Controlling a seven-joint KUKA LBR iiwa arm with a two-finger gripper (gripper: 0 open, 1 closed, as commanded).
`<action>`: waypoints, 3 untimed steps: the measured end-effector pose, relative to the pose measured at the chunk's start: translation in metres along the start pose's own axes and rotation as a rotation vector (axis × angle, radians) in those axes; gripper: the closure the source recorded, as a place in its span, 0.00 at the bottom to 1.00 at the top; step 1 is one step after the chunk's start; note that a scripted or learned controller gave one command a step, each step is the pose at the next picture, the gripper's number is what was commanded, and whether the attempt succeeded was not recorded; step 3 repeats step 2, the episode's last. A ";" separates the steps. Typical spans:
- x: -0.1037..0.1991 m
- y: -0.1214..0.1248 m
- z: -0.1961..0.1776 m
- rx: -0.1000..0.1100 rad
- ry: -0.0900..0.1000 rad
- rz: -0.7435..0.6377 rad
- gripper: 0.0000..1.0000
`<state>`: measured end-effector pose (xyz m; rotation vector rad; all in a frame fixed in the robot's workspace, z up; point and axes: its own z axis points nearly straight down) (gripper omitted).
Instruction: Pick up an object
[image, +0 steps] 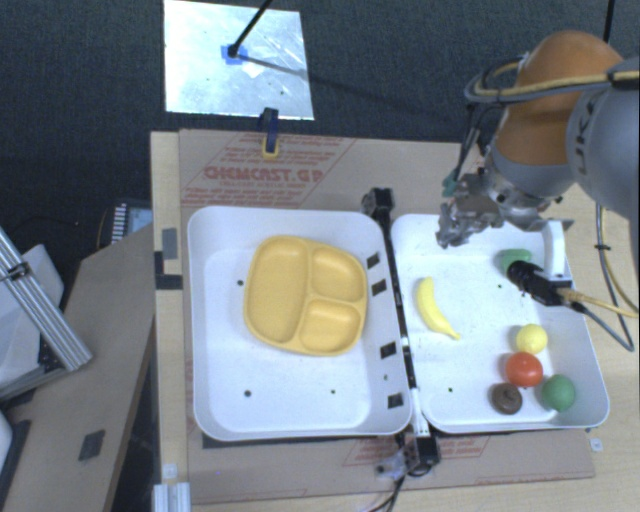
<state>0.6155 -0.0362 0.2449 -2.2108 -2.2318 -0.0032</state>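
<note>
In the right bin (470, 415) lie a yellow banana (435, 307), a yellow ball (531, 338), a red-orange ball (523, 369), a brown round piece (507, 398) and a green ball (558, 391). Another green object (514, 260) peeks out by the bin's far right, partly hidden by the robot. My gripper (455, 232) hangs over the far part of this bin, above and behind the banana, apart from it. Nothing shows between its fingers.
The left bin (215, 390) holds a yellow divided plate (303, 294) near its middle. A black clip divider (390, 300) runs between the bins. The arm's grey and orange body (560, 100) overhangs the far right corner.
</note>
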 end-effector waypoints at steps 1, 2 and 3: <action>0.047 0.004 -0.004 -0.001 0.000 0.000 1.00; 0.097 0.000 0.012 0.002 0.000 0.000 1.00; 0.097 0.000 0.012 0.002 0.000 0.000 1.00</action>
